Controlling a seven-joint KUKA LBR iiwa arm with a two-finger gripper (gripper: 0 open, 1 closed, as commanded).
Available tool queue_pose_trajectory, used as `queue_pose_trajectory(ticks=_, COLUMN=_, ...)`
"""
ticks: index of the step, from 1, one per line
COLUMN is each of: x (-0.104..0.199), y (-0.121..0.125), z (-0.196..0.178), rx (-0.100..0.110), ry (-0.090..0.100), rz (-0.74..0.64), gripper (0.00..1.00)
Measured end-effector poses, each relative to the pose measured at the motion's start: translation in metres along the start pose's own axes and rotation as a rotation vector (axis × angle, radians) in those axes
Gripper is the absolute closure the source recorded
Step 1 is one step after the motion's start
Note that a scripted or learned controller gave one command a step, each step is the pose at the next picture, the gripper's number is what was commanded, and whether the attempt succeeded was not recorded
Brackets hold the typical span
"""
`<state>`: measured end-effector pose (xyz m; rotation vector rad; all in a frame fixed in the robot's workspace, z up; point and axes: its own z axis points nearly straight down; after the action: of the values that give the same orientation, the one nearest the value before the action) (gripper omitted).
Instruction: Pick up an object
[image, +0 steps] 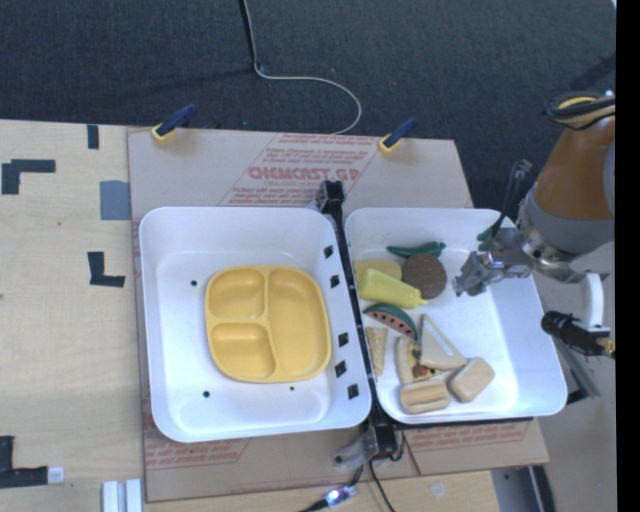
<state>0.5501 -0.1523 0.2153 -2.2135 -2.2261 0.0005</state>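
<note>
While the arm (570, 180) reaches in from the right of the frame, its claw (476, 276) hangs over the right bin (520, 330), near that bin's upper middle, and whether it is released or clenched cannot be told from this slant. No item shows between its tips.

Seen from the camera above the counter (60, 290), the things to choose from lie heaped in the left part of the right bin: a brown round disc (425, 274) just left of the claw, a green piece (415, 248) above it, a yellow block (388, 290) at centre frame, a watermelon slice (393, 320) beneath, and lower down a pale wedge (437, 346) with bread-like pieces (470, 380) toward the bottom. The left bin (170, 300) carries a yellow divided plate (268, 322).

The brown disc looks like the nearest candidate, so a good approach would, I judge, shift the claw slightly left, centre it over one item and come straight down. The disc touches the yellow block and the green piece, so a tip may catch a neighbour. The bread-like pieces at the lower right have more bare bin floor beside them and may be the easier pick.
</note>
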Motion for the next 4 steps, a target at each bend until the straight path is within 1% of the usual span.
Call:
queue_pose_trajectory(ticks=1, x=0.065, y=0.008, z=0.001, rx=0.0, ry=0.001, rz=-0.003, gripper=1.0)
queue_pose_trajectory(ticks=2, x=0.12, y=0.015, z=-0.011, rx=-0.001, ry=0.001, rz=-0.003, gripper=1.0)
queue_pose_trajectory(ticks=3, x=0.172, y=0.022, z=-0.018, rx=-0.001, ry=0.001, rz=-0.002, gripper=1.0)
queue_pose_trajectory(ticks=4, x=0.218, y=0.023, z=-0.018, rx=0.0, ry=0.0, rz=-0.001, gripper=1.0)
